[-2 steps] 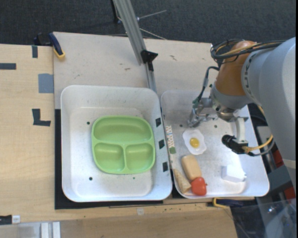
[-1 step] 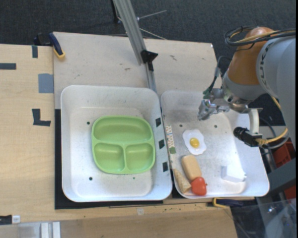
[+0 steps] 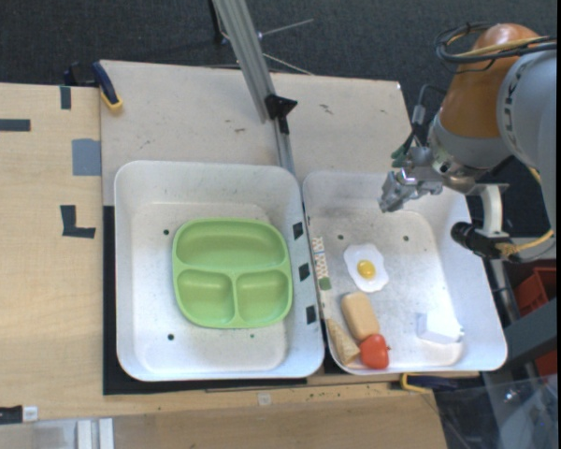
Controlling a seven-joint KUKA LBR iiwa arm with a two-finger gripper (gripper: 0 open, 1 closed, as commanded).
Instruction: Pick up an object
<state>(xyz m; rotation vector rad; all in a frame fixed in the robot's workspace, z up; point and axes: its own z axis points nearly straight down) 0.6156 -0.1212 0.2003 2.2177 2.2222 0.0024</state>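
Bench: pale wood bench (image 3: 37, 279) under my camera, with dark floor beyond it and two white bins side by side.
Gripper: my gripper (image 3: 395, 197) hangs over the far part of the right bin (image 3: 477, 340), near its back wall; nothing shows between the fingers, and I cannot tell from this angle how far apart they stand.
Arm: grey with its orange band, the arm (image 3: 491, 92) reaches in from the right.
Fried egg: toy fried egg (image 3: 366, 268), white with a yellow yolk, lies flat on the right bin's floor, nearest the gripper but apart from it.
Bread: tan bread piece (image 3: 359, 314) lies nearer me, toward the bin's left wall.
Tomato: small red tomato (image 3: 375, 352) touches the bread's near end, at the front rim.
Clear piece: pale, see-through item (image 3: 440, 327) sits by the front right corner; I can't identify it.
Left bin: left bin (image 3: 136, 251) holds a green divided plate (image 3: 232, 271), lying flat in its middle.
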